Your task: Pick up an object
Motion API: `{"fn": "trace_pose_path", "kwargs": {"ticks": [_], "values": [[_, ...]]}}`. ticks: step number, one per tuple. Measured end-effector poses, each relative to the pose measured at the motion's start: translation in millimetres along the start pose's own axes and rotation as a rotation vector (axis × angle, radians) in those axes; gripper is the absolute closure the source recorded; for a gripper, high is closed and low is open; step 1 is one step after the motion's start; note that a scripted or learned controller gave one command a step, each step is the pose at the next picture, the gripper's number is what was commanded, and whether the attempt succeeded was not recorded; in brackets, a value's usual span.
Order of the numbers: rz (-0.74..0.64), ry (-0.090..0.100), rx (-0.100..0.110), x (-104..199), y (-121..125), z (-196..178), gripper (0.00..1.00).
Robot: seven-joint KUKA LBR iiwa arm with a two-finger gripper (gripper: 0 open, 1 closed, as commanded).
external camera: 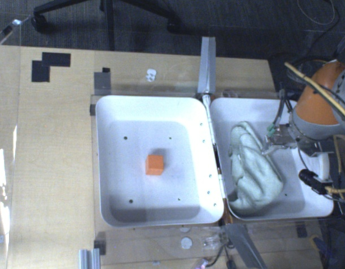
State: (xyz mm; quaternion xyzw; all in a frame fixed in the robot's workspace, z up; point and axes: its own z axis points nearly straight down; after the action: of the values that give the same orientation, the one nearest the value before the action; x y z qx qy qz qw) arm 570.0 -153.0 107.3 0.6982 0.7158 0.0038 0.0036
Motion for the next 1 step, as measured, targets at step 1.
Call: {"fn": "trace_pose_path", "kwargs": {"ticks": [1], "values": [[0.024, -0.001, 0.005, 61.7, 25.5, -123.4, 1.00]]}}
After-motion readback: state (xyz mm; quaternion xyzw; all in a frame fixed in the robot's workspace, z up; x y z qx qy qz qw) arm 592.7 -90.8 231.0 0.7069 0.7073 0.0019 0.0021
